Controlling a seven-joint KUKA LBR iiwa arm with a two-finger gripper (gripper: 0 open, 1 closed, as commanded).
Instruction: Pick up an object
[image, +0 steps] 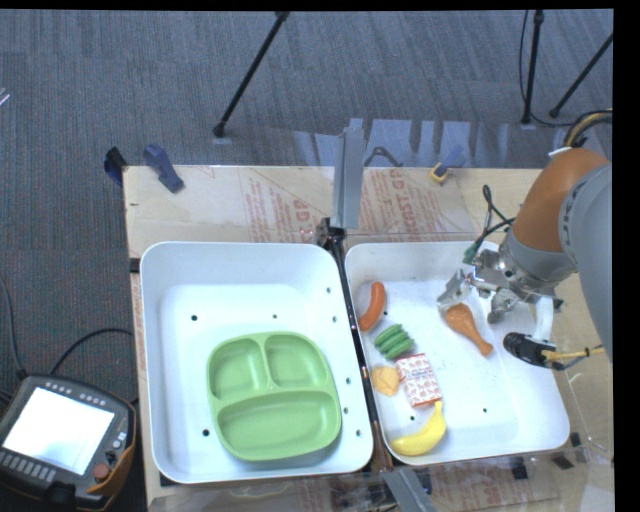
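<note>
— Where's the arm (560, 215) now?

— Over the right bin (530, 425), at its far right side. The pincer (487, 290) hangs just above a toy chicken drumstick (468, 325), at the thick end. I can't tell from here whether it is released or clenched; the metal parts blur together, and nothing sits plainly between them.

— So the drumstick is the likely target?

— I'd judge so. It lies flat on the bin floor, slanted, apart from the rest: a sausage (371, 304), green beans (393, 340), a small orange piece (385, 380), a red-and-white packet (418, 380) and a banana (422, 436) along the left and near side.

— How should it go about it?

— Come straight down across the narrow shaft rather than the fat end, so the thing doesn't squirt out, then lift gently.

— And the left bin (165, 290)?

— A green divided plate (272, 397).

— Any writing?

— Red print on the cardboard (250, 205) covering the desk, too faint to read. The packet's label is too small as well.
</note>
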